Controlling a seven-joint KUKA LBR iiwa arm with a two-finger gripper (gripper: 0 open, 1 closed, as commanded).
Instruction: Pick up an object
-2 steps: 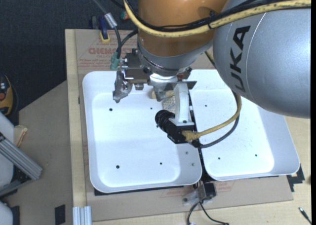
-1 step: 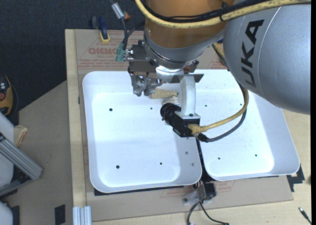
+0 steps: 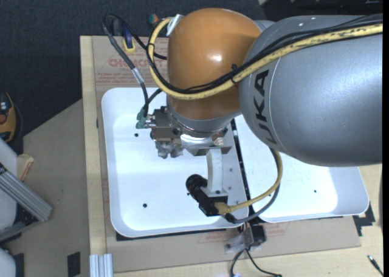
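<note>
The grey arm with its orange band (image 3: 209, 57) reaches in from the right and covers much of both bins. Under the band, the metal body of my gripper (image 3: 166, 142) hangs over the middle of the left bin (image 3: 124, 166), close to its white floor. The arm hides whatever lies right below the gripper and behind it. On the bare floor of the left bin I see just two tiny dark specks (image 3: 144, 205), apart from the gripper. No object is seen held.
The right bin (image 3: 316, 203) lies mostly under the arm, and a small dark speck shows on its floor. Cables (image 3: 124, 36) run along the bench's back left corner. An aluminium rail (image 3: 24, 194) stands off the bench at the left.
</note>
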